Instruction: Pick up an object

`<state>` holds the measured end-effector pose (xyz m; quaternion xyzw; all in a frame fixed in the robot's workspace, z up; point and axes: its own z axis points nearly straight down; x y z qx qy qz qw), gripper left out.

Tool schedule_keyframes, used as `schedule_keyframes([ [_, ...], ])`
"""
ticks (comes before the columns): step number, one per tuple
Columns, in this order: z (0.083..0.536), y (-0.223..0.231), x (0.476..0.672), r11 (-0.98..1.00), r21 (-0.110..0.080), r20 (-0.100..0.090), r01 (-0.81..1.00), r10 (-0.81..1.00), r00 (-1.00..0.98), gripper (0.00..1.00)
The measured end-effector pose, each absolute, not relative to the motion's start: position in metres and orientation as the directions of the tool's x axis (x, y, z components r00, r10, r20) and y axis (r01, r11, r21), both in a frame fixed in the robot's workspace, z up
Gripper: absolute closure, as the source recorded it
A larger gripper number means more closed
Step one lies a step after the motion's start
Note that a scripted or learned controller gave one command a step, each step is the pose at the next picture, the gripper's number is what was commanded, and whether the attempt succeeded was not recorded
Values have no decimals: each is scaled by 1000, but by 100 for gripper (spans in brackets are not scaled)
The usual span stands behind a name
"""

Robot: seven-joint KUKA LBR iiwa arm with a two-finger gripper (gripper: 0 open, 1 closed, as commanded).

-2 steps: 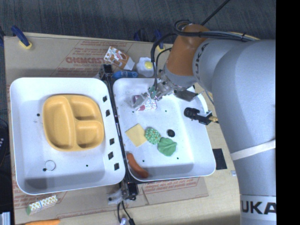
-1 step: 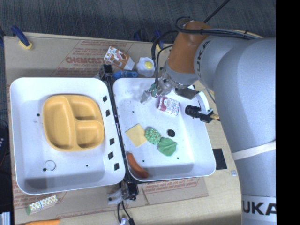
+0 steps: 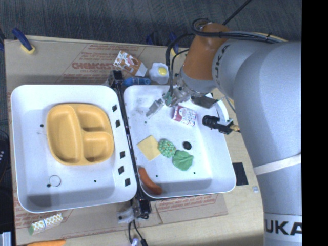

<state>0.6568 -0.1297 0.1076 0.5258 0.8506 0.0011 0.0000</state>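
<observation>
Gripper [image 3: 163, 102] low in right bin [image 3: 218, 181], up-left of pink carton [image 3: 184, 115]; finger state unclear. Cheese slice [image 3: 148, 147], green toys below carton.

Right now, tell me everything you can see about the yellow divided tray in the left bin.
The yellow divided tray is a rounded-corner food tray that looks like moulded plastic, matte mustard yellow. It has three compartments: one long one along its left side and two smaller ones stacked on its right. It lies flat, right side up, on the floor of the left white bin, toward the bin's upper middle, turned slightly. Nothing lies in it or touches it except the bin floor beneath.
</observation>
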Motion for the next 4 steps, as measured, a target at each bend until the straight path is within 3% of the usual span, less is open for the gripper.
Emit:
schedule_keyframes([
  [1, 97, -173, 656, 553, 1, -2, 834, 834, -553, 0],
  [2, 94, -193, 628, 738, 1, -3, 675, 675, -738, 0],
  [3, 92, -163, 579, 857, -1, 3, 516, 516, -857, 0],
  [4, 92, -144, 606, 940, 0, -1, 342, 342, -940, 0],
])
